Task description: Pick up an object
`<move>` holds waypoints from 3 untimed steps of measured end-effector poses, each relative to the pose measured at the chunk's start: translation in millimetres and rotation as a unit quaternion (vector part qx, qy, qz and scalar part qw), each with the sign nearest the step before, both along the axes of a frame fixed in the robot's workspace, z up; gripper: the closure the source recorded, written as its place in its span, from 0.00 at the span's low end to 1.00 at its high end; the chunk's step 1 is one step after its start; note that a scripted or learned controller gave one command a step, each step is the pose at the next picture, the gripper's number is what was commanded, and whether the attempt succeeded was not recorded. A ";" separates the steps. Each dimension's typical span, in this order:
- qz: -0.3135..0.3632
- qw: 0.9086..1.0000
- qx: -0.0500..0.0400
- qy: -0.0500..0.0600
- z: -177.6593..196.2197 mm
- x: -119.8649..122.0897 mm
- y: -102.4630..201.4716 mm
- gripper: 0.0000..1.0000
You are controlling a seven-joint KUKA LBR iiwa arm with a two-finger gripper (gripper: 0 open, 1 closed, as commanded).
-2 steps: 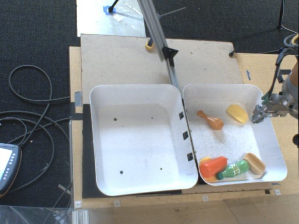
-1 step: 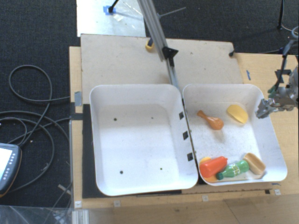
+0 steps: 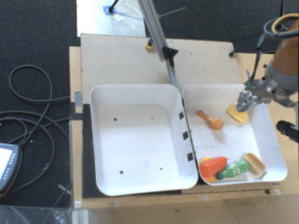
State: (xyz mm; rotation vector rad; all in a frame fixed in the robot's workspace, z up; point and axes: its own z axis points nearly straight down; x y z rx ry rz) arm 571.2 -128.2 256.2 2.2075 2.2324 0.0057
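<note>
target: yellow wedge, prob. toy cheese, right bin, far side, just under gripper
gripper: right over wedge's top edge; spread or pressed together, can't tell
handling: prob. light, stiff plastic, smooth so may slip; best taken across thin flat faces
count: 2 bins; 5 items in right bin: wedge, drumstick, red-orange pepper, green bottle, tan bread piece
left bin: beside the right one on the desk
</note>
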 end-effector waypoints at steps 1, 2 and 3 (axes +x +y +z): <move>0.000 1.000 0.000 0.001 -12.1 13.5 46.7 1.00; -0.001 1.000 0.000 0.001 -22.0 28.9 91.0 1.00; -0.001 1.000 0.001 0.000 -12.3 48.8 137.8 1.00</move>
